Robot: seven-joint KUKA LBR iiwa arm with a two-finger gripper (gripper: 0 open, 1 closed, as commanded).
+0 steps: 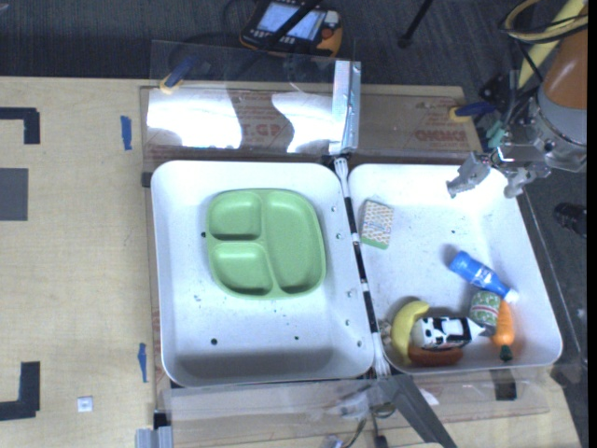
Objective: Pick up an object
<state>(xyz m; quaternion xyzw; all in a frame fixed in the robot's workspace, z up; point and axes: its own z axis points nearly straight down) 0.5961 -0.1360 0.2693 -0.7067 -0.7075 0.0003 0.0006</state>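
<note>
at the near edge of the right bin (pixel 536 250) sits a tight cluster: a banana (pixel 405 325) curled at the left, a black-and-white toy cow (pixel 446 330) lying just beside it and touching it, a small can (pixel 485 308) right of the cow, and a carrot (pixel 505 325) standing on end against the can at the bin's near right corner. a little farther in, a blue bottle (pixel 480 274) with a white cap lies tilted, its cap end pointing toward the can and nearly meeting it. farther still, near the bin's left wall, a small patterned pouch (pixel 377 224) lies flat and well apart from the cluster. in the left bin (pixel 177 250), across the shared wall, a green divided plate (pixel 266 242) rests near the middle, with dark specks scattered on the white floor around it. my gripper (pixel 488 177) hangs over the far right corner of the right bin, above the rim, well apart from every object; its two fingers are spread, released, with nothing between them. my wrist with its orange band (pixel 565 77) is at the right edge behind it. beyond the bins, a clear sheet (pixel 242 101) catches glare over cardboard, and a small screen device (pixel 291 24) lies on the dark floor. the wooden bench (pixel 70 250) stretches to the left with black and blue tape marks.
</note>
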